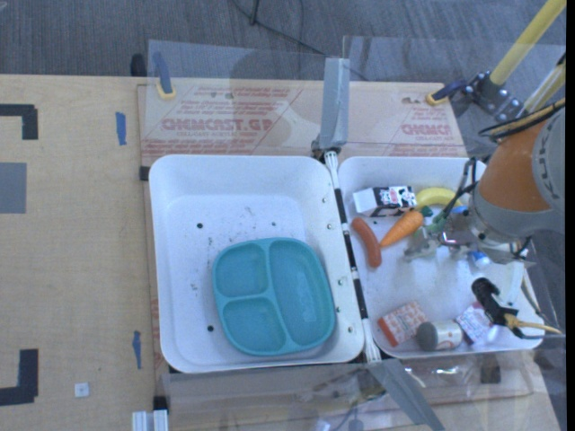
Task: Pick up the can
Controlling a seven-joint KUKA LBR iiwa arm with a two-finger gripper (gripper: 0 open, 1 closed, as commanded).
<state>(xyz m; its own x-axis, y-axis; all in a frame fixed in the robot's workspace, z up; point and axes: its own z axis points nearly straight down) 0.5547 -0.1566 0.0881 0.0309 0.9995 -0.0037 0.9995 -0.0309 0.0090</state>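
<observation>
From the overhead camera view, the can point(437, 334) lies on its side near the front edge of the right bin point(422, 290), between a small carton point(402, 321) and a packet point(475, 322). My tool point(437, 237) hovers farther back, near the carrot point(401, 228); whether it is wide or narrow, I cannot tell. I judge this the approach step: next I must travel forward over the can and descend.

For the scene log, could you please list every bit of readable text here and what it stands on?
"CHEMCAST GP", red print, on the clear sheet behind the left bin.
Red print on the sheet behind the right bin: too blurred to read.
Can label: too small to read.
Cartons in the right bin: unreadable.
</observation>
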